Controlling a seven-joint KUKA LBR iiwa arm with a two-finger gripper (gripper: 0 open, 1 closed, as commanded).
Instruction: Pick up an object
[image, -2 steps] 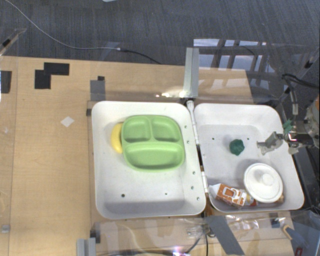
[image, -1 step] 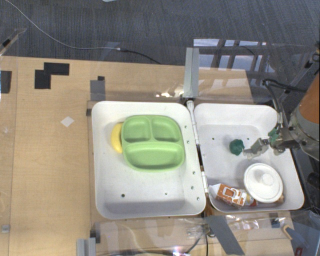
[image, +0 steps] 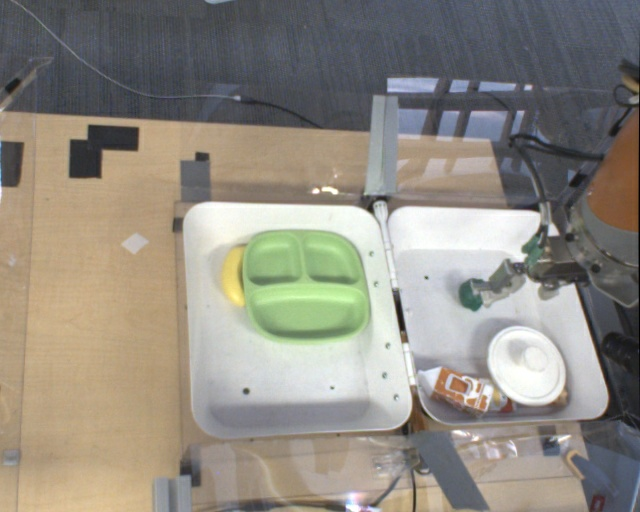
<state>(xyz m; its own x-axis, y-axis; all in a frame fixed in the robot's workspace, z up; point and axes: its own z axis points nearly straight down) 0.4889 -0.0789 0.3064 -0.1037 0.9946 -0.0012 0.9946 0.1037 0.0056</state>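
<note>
While the end effector (image: 482, 292) hangs low in the right bin (image: 440, 240) | finger state: cannot tell | small green object (image: 469, 293) touching its tip | white bowl (image: 526, 364) and snack packet (image: 466, 391) just below it | risk: tip may push green object away, not grasp it

Beside the green divided tray (image: 304, 284), on its left, a yellow object (image: 232, 277) lies mostly hidden under the tray's rim. The arm (image: 612, 215) is cut off at the picture's right edge.
</note>
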